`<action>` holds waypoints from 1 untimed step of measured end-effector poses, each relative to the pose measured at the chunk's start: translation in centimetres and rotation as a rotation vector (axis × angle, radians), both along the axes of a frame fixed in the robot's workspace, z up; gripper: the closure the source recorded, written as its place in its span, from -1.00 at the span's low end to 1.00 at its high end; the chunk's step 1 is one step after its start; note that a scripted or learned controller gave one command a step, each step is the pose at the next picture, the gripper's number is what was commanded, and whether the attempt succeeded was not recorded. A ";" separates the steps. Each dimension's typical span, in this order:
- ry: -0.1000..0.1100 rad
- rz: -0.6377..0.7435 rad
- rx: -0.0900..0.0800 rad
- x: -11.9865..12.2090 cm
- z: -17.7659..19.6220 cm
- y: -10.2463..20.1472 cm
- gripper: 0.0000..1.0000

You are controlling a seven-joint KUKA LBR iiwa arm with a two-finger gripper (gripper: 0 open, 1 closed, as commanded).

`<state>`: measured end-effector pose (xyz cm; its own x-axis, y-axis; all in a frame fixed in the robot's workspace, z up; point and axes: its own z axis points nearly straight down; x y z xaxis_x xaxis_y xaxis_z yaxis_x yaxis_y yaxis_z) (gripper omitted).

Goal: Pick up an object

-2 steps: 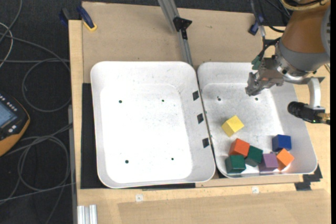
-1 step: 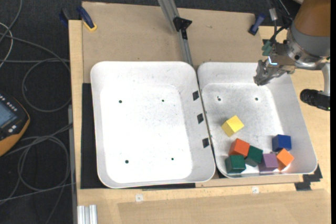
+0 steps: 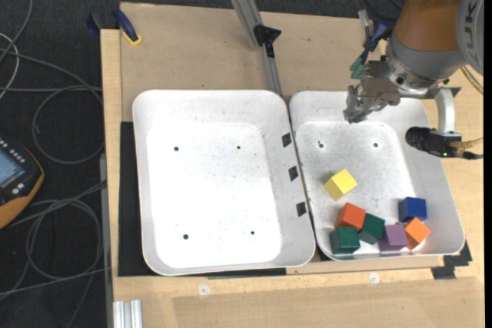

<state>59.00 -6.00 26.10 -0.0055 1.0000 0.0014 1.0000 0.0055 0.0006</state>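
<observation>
The right bin (image 3: 384,146) holds several small blocks. A yellow block (image 3: 340,183) lies alone near its middle. Along the front wall sit an orange-red block (image 3: 353,216), two green blocks (image 3: 345,240) (image 3: 373,226), a purple block (image 3: 395,236), an orange block (image 3: 417,231) and a blue block (image 3: 412,208). My gripper (image 3: 357,114) hangs above the bin's far edge, well back from the blocks. No block is between its fingers.
The left bin (image 3: 154,165) lies beside the right one, with black clips along the shared wall. A metal pole (image 3: 244,4) slants over the bench behind the bins. Cables lie on the floor at left.
</observation>
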 end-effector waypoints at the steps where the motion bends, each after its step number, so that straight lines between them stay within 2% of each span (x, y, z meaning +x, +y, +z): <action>1: -0.002 0.001 0.000 1.6 0.4 5.8 1.00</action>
<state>60.64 -0.18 26.49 -0.0068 1.0000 0.0015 1.0000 0.0068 0.0025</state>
